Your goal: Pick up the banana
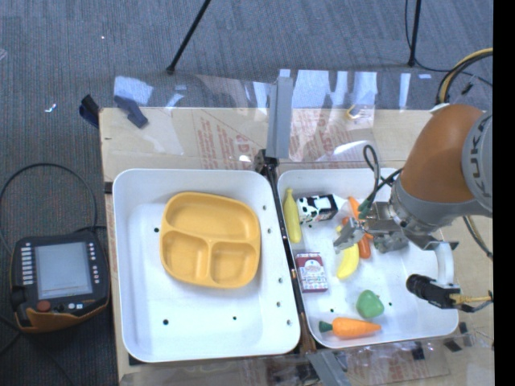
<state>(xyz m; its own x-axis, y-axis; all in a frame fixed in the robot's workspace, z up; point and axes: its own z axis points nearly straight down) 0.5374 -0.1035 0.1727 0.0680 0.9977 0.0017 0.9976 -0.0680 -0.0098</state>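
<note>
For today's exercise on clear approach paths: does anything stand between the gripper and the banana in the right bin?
Nothing visible does. The gripper sits directly over the upper end of the banana. An orange carrot-like piece lies right beside it, touching or nearly so, and the red box lies apart on the other side.

Yellow tray (211, 240); carrot (355, 326) beside green pepper (369, 303).

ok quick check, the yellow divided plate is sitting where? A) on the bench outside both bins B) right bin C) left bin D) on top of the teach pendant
C: the yellow divided plate lies flat in the left bin, while the banana, the carrot and the other small items are in the right bin, where the end effector is.
</note>
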